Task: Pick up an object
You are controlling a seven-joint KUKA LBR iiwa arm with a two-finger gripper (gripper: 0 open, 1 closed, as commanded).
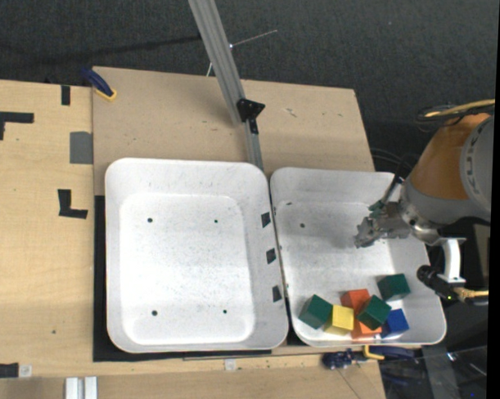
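Several small blocks lie clustered in the near corner of the right bin [315, 197]: a green block [316, 311], a yellow block [342, 318], an orange block [356, 300], another green block [376, 310], a blue block [395, 321] and a separate green block [393, 285]. My gripper [367, 232] hangs over the middle right part of this bin, above and behind the blocks, some way from them. I see nothing between its fingers.
The left bin [118, 231] sits beside the right one. A slanted metal rail [226, 63] runs from the top down to the seam between the bins. The wooden bench [35, 252] stretches to the left.
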